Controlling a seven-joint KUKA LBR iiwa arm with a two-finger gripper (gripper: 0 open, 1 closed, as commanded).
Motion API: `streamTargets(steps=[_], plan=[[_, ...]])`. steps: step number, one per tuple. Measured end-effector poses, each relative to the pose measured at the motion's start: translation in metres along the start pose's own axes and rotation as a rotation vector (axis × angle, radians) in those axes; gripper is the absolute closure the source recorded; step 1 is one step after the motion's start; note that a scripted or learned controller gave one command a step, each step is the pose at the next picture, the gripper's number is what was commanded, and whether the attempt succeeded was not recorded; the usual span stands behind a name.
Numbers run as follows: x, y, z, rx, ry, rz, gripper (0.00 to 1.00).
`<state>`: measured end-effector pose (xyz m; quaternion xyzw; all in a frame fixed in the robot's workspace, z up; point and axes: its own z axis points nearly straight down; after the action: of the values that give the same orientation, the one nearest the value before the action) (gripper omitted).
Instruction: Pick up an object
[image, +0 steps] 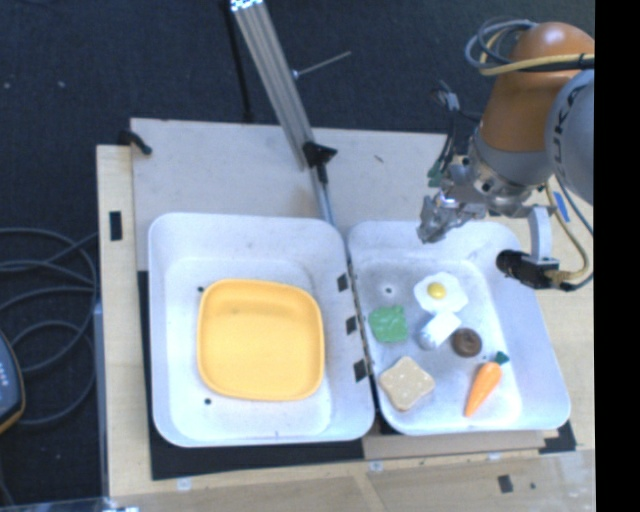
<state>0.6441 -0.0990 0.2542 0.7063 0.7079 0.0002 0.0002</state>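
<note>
Fried egg (440, 293), a white toy with a yellow yolk, lies in the right bin (530, 400), and I take it as my landmark for the rest. Just below it and touching it or nearly so sits a small white cup-like piece (437, 328). To the left of that, lower-left of the egg, is a green leafy-looking toy (388, 323). Lower-right of the egg rests a round brown piece (466, 343), and further down on the same side an orange carrot (482, 388) lies at a slant, its green tip toward the brown piece. Well below the egg, somewhat left, a tan slice of toast (406, 383) lies flat.

Above the egg, over the far rim of the right bin, hangs the gripper (432, 225) on the grey arm with its orange band (530, 85). It is apart from the egg and from every other toy; whether it is released or clenched I cannot tell from here, and nothing shows in it.

Far to the left of the egg, in the left bin (175, 250), lies a yellow square plate (261, 338)
</note>
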Motion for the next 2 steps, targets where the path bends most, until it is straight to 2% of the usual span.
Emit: streamTargets(steps=[1, 2], plan=[[0.046, -0.011, -0.005, -0.001, 0.001, -0.001, 1.0], [0.092, -0.029, 0.008, 0.001, 0.0, -0.001, 1.0]])
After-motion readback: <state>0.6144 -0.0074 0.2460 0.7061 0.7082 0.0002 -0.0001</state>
